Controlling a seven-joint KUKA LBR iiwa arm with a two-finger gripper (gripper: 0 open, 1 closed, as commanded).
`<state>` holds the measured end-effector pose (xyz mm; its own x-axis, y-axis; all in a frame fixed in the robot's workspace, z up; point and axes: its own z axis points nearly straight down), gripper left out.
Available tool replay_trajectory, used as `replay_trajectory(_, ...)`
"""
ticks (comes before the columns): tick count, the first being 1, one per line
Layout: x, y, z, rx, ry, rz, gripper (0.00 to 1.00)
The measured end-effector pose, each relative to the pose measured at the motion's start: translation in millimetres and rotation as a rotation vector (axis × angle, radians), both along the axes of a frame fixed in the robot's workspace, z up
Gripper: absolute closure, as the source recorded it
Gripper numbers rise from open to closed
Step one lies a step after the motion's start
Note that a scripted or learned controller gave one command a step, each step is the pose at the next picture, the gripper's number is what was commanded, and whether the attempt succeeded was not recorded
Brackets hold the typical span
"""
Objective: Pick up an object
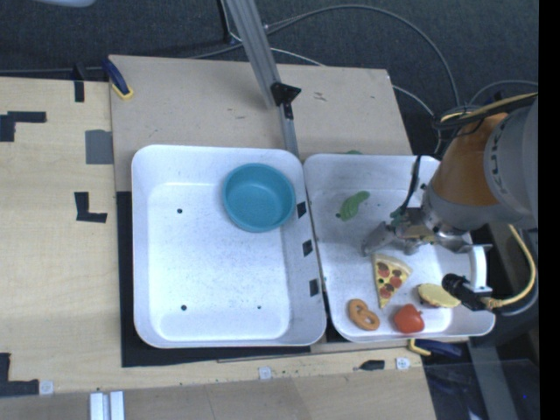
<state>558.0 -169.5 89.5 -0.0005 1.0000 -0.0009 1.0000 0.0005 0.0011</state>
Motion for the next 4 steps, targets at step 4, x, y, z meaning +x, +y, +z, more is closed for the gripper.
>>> replay_trajectory(4,-3.0,0.4,163.7,0.0,-0.003,0.0,1.0)
